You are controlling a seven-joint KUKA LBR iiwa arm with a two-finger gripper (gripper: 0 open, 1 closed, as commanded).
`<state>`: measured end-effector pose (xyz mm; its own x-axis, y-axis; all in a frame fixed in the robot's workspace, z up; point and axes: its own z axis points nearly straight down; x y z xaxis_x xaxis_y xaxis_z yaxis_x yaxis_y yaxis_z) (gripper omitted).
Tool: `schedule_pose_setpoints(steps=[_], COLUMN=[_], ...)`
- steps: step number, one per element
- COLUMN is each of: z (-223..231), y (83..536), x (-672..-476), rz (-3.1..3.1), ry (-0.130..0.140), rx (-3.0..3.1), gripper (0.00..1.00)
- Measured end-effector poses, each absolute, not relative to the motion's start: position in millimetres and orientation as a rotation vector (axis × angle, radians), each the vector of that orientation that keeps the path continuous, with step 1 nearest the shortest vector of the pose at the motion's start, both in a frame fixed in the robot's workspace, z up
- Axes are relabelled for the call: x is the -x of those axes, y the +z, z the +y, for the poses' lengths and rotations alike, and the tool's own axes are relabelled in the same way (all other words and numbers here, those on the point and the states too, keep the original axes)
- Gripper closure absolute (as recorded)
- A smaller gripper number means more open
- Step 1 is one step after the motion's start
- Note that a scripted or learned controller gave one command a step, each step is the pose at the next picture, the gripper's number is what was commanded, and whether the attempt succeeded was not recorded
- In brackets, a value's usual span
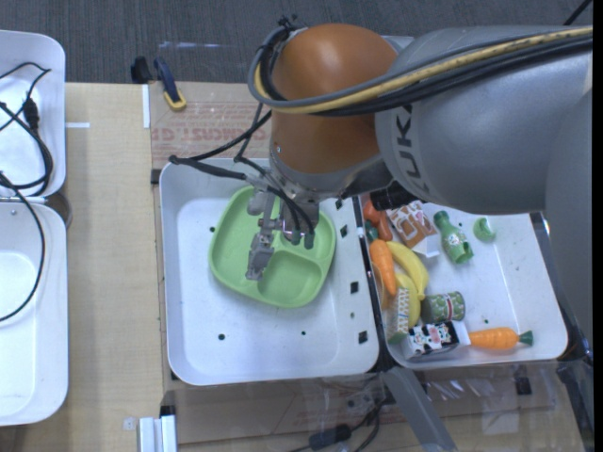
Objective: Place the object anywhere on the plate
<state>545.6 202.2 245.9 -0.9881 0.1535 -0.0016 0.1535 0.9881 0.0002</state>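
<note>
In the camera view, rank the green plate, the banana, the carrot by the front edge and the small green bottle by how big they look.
Largest to smallest:
1. green plate
2. banana
3. carrot
4. small green bottle
Carrot and bottle look close in size, so their order is unsure.

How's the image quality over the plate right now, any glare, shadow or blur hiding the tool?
Camera view: lighting is even, with no strong glare on the green plate; the tool over it looks soft and slightly blurred, so its fingers are hard to read; the arm's orange band hides the left bin's back edge; the toys in the right bin are sharp.
</note>
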Motion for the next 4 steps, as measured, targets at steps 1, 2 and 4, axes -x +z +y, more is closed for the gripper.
schedule_pose_setpoints(steps=[1, 2, 4], z=[201.6, 185.6, 213.8], y=[254.9, 298.8, 313.8], x=[-546.8, -501.9, -528.0], rz=[3.128, 3.134, 3.135], ry=[0.001, 0.000, 0.000], rx=[-0.243, -0.180, 0.160], gripper=[1.00, 1.00, 1.00])
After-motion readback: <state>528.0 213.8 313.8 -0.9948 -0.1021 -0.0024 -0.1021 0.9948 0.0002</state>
